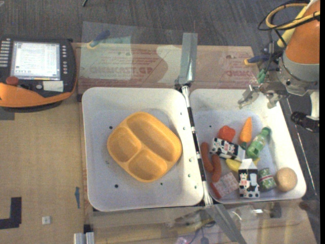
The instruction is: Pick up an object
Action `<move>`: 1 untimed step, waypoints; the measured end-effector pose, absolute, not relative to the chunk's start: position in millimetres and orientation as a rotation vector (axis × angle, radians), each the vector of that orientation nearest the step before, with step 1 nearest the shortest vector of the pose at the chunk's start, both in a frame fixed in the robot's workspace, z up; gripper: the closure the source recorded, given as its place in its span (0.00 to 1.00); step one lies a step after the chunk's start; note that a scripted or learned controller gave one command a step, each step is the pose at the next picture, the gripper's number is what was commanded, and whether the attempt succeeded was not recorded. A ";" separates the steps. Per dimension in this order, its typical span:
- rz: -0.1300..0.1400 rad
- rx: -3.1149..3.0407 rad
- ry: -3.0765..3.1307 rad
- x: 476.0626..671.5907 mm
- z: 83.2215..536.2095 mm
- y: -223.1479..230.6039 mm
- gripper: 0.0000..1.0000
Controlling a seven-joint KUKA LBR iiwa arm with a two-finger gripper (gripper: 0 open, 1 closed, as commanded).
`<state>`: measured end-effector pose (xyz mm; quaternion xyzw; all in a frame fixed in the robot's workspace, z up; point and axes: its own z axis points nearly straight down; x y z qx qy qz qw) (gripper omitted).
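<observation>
- Hanging over the far right corner of the right bin [299, 179], the gripper [259, 98] sits at the end of the grey arm [299, 70], with the orange band [304, 42] just above the wrist.
- Its two fingers are spread apart, one pointing toward the bin's far wall and the other toward its right side, and nothing sits between them.
- Below and nearer to me, a cluster of small toys fills the near half of that bin, well apart from the fingertips.
- An orange carrot [246, 129] stands tilted near the middle, with a red pepper-like piece [226, 133] just to its left.
- A green bottle [258, 142] lies slanted just right of the carrot.
- A cow-patterned carton [225, 148] lies on its side below the red piece, and a second cow-patterned carton [248, 181] stands nearer the front wall.
- Two red sausages [210, 161] lie side by side along the bin's left wall.
- A yellow piece [233, 164] peeks out between the cartons, a small green can [266, 178] sits beside the nearer carton, and a tan round ball [286, 178] rests at the right end, touching or almost touching the can.
- A pinkish flat packet [226, 184] lies by the front left corner.
- Over in the left bin [96, 136], a yellow divided plate [144, 146] lies alone near the middle, turned at a slant.
- A teach pendant [35, 70] with a lit screen rests on the bench at far left.
</observation>
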<state>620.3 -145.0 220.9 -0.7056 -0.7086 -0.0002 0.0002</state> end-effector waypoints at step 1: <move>-0.001 -2.567 -1.816 616.5 239.3 -197.0 0.00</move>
